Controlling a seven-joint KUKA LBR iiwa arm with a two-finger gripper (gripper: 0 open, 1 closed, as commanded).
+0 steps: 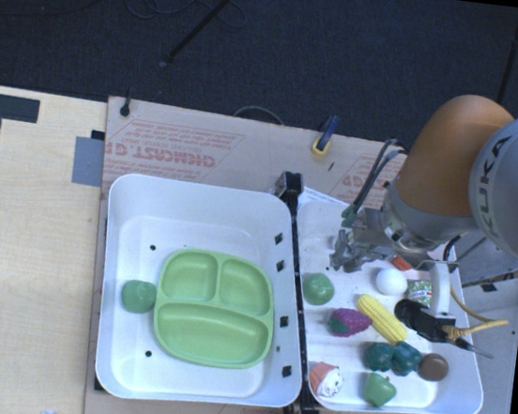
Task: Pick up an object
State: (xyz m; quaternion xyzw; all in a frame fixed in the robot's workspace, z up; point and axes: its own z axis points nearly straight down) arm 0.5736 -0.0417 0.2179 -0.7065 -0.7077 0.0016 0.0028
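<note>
Tabletop (17,245), right bin (471,395) crowded with toy food. We see tool (352,252) above green ball (318,288); open or closed, we cannot tell. Approach step; next, descend.

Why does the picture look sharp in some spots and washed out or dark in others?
Camera view: the white bins glare brightly, nearly washed out; the floor behind is dark; the arm looms large and slightly soft, being nearest the lens; the green tray and corn are fairly crisp.
</note>
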